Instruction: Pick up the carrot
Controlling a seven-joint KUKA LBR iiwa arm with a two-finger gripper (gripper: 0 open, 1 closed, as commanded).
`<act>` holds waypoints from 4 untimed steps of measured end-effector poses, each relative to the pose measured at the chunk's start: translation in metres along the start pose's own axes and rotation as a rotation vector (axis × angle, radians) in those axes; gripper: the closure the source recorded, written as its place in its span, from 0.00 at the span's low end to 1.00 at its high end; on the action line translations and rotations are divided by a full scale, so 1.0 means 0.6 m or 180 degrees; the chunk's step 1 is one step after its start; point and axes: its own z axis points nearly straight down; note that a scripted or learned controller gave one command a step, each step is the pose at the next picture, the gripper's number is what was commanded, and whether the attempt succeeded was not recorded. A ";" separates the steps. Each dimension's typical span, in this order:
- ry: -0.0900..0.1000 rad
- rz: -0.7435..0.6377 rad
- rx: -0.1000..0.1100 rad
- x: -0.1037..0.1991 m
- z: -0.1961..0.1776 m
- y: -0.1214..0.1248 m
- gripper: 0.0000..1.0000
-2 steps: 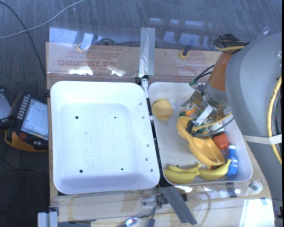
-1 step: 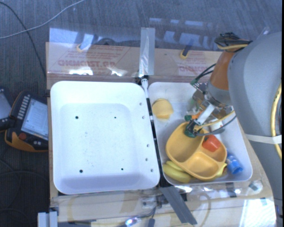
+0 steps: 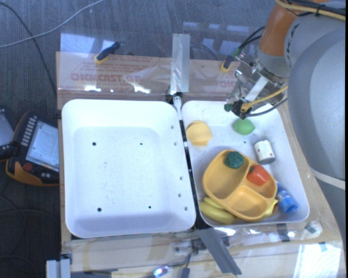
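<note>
A: What lies nearest at the front?
B: A banana (image 3: pixel 216 212) at the right bin's (image 3: pixel 297 172) front edge, tucked under a yellow divided plate (image 3: pixel 235 184).
A: And the hand?
B: The hand (image 3: pixel 236 109) hangs over the bin's far corner, just above a green ball (image 3: pixel 243 126); whether it is wide or narrow I cannot tell.
A: The carrot?
B: The carrot (image 3: pixel 257 175) lies in the plate's right compartment, beside a green vegetable (image 3: pixel 234 160). Well apart from the hand.
A: Anything else?
B: A yellow lemon (image 3: pixel 198 133), a white cylinder (image 3: pixel 264 151), a blue thing (image 3: pixel 286 202). The left bin (image 3: pixel 75 172) sits alongside.
</note>
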 end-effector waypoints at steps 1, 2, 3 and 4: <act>-0.0008 0.0175 0.0008 -0.041 0.074 -0.074 1.00; 0.0000 0.0498 0.0003 -0.005 -0.033 -0.041 1.00; -0.0009 0.0772 0.0003 0.020 0.024 -0.098 1.00; 0.0010 -0.1598 0.0010 0.033 0.044 -0.129 1.00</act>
